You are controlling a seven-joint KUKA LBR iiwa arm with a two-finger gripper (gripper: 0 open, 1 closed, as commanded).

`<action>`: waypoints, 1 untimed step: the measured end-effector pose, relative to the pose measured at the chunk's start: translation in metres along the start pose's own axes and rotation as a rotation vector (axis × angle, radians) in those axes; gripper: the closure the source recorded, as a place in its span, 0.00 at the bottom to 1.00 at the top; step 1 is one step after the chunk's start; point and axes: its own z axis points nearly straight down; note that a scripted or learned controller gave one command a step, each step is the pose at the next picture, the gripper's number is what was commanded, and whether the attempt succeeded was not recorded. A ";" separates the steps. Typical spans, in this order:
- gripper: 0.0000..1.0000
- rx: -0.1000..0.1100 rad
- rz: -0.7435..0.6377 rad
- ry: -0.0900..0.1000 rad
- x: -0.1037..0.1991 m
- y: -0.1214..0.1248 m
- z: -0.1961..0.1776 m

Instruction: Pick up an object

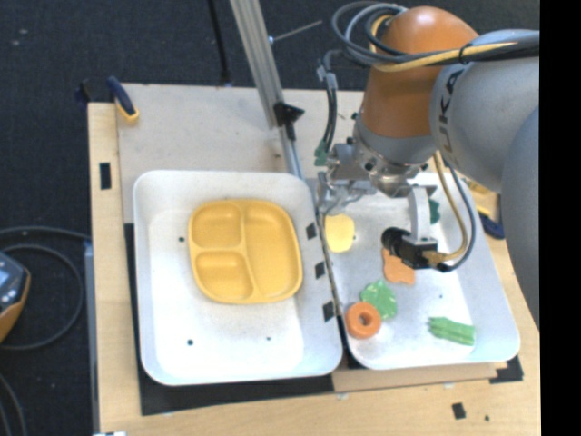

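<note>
My gripper (334, 205) hangs low over the far left part of the right bin (481, 284), close to the divider between the bins. Just below it in the view, a pale yellow rounded object (339, 233) rests on the bin floor. Whether the gripper touches it I cannot tell. Other small objects lie in the same bin: an orange flat piece (398, 270), a green leafy piece (379, 298), an orange ring (364, 320) and a green elongated piece (451, 331).
A yellow compartment tray (245, 248) lies in the left bin (159, 334). A slanted metal pole (259, 53) rises behind the bins. The bulky grey and orange arm (427, 71) covers the far side of the right bin, with cables hanging beside the wrist.
</note>
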 end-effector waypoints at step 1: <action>1.00 -0.002 0.000 0.000 0.052 0.002 0.002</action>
